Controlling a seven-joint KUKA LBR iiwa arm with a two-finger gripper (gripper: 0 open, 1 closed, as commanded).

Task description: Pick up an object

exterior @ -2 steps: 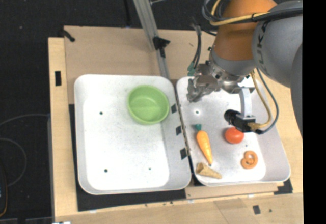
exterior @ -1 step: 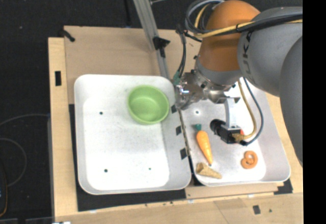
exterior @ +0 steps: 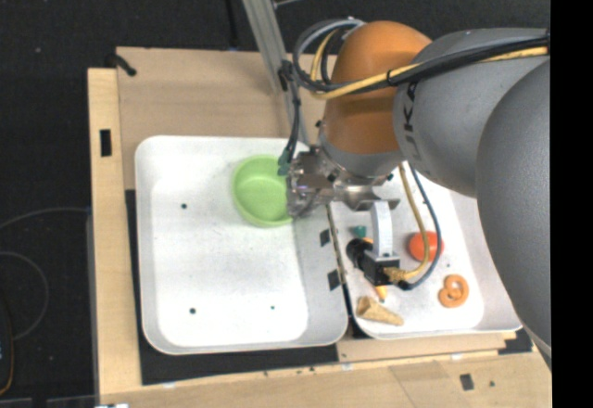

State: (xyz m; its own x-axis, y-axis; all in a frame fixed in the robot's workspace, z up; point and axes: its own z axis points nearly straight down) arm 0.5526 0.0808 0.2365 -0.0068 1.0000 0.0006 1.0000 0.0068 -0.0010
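bins: 2 white (exterior: 157, 211) (exterior: 482, 299), centre and lower right of frame | bowls: 1 green (exterior: 259, 193), centre | orange balls: 1 (exterior: 428, 247), lower right | orange rings: 1 (exterior: 453, 290), lower right | tan wedges: 1 (exterior: 380, 311), lower right

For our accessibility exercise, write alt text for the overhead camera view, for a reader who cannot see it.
A grey robot arm with an orange band reaches from the right, its gripper at the right edge of a green bowl in the left white bin. The right white bin holds small items, including an orange ring and an orange ball.
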